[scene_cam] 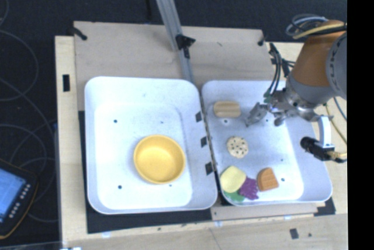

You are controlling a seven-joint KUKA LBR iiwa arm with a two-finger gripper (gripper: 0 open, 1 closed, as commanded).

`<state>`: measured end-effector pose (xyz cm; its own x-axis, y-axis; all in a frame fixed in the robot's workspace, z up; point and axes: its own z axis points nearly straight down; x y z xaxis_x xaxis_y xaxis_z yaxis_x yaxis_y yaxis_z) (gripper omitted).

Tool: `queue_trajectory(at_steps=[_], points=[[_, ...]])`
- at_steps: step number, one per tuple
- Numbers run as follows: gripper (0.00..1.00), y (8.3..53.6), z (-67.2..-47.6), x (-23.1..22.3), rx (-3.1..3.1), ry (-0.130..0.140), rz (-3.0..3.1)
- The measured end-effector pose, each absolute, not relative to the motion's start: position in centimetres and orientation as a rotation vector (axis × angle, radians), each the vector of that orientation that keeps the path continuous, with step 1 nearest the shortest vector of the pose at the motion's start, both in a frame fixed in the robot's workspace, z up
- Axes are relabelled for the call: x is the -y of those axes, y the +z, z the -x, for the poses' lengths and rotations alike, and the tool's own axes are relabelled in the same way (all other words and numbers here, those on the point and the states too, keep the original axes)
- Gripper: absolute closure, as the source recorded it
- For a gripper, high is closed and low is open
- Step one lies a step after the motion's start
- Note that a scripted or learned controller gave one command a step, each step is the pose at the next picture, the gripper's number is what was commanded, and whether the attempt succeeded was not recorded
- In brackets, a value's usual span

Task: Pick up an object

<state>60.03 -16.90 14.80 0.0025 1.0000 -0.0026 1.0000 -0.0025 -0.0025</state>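
Two white bins sit on the table (67, 126). Over the right bin (304, 184), the end effector (264, 116) hangs spread, holding nothing, near a tan bread roll (226, 109); a speckled cookie (236, 147) lies below.

Readable text: none on either bin, the worktop (234, 38), or the items
Blue screen (10, 191): too blurred to read

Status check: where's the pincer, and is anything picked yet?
Pincer over right bin, upper part, nothing between its fingers. Bread roll just left of it, cookie below. Nothing blocking either one.
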Motion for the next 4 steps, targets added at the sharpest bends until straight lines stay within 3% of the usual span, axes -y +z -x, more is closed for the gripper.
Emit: queue_trajectory(at_steps=[1, 2, 4], points=[[0.00, 9.8, -60.0, 17.0, -2.218, -0.006, -2.224], [1.00, 11.3, -60.2, 17.1, -2.210, 0.003, -2.226], [1.00, 22.1, -60.4, 17.8, -2.218, 0.006, -2.216]])
